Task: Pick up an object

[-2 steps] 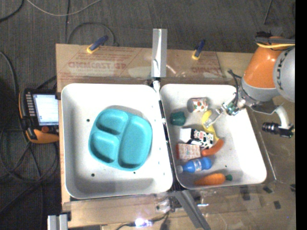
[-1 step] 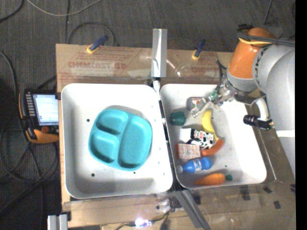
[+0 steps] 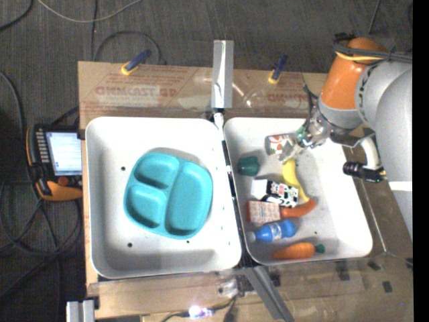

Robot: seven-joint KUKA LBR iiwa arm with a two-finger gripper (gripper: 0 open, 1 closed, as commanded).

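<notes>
The grey arm with its orange band reaches in from the right, and its jaws hang low over the upper part of the right-hand shallow white bin. Whether they are spread or pressed together I cannot tell. Nearest them is a small white-and-red can, lying on its side just to their left, seemingly touching; its long axis runs roughly left to right, slightly tilted. Just below the jaws lies a yellow banana, its long axis running down and to the right. Judging by closeness, the can is the likely target. Lower in the same bin lie a blue plastic bottle and an orange carrot. A teal divided tray sits in the left bin.
</notes>
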